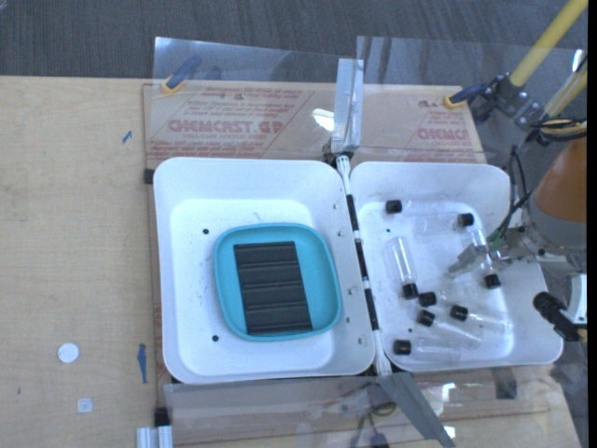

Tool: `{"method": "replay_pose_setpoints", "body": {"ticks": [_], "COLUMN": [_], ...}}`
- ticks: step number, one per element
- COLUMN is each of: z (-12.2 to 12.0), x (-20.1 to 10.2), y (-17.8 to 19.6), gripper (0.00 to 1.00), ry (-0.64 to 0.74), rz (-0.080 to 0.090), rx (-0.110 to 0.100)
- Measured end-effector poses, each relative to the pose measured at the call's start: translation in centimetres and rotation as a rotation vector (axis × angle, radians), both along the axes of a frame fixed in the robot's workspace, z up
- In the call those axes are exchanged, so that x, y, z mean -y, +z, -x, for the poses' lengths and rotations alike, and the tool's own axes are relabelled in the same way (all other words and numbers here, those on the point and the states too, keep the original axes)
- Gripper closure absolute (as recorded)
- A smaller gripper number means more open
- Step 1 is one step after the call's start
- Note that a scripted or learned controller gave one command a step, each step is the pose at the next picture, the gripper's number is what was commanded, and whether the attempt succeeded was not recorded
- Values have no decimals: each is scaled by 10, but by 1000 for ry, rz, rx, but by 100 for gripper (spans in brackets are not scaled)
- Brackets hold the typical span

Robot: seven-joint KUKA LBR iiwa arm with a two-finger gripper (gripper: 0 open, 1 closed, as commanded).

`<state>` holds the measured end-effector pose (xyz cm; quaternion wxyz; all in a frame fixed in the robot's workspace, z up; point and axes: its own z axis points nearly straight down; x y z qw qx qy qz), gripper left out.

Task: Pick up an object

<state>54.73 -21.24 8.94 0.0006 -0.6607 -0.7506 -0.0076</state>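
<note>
Pale wooden bench carries two shallow white bins side by side. At the right white bin, the metal pincer reaches in from the right edge; whether it is spread or pressed together cannot be told. Just left of it lies a clear plastic vial with black cap, its long axis running roughly near-to-far, cap toward the near side. Other capped vials lie scattered nearby. The left white bin holds a teal square tray with dark ribbed insert.

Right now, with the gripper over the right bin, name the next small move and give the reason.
Probably a short descent onto the vial just below. The gripper sits low in the right bin, among clear vials with black caps, and one vial lies a bit to its left. Nothing shows between the fingers, so no grasp is evident yet.
</note>
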Motion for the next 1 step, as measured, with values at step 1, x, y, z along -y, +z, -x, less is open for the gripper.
{"method": "replay_pose_setpoints", "body": {"ticks": [1], "z": [39], "x": [-49], "y": [13], "gripper": [0], "ry": [39], "rz": [12], "rx": [-8]}}
